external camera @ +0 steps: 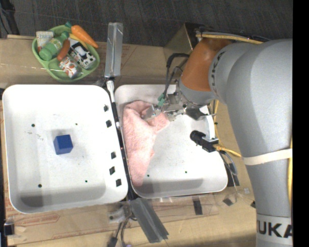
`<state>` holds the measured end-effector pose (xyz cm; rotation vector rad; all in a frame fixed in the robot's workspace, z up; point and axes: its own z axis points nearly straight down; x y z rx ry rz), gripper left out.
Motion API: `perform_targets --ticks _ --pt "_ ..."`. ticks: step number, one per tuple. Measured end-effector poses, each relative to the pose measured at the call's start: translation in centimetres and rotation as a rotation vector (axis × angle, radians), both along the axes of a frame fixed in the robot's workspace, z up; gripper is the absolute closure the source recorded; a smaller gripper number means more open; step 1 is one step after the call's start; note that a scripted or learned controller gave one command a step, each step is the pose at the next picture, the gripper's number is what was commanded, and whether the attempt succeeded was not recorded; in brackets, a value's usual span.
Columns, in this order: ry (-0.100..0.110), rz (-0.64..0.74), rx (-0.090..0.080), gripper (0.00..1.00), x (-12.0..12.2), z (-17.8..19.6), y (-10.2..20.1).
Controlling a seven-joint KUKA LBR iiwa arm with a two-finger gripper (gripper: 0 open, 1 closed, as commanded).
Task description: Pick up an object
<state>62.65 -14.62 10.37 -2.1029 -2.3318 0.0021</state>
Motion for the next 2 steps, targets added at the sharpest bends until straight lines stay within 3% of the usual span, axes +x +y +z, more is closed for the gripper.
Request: perform_targets --ticks 1,2 --pt "-0.002 0.054 0.000 0.00 3.1 -1.1 2.2" --pt "-0.001 0.058 0.001 1.00 3.1 -0.1 2.3"
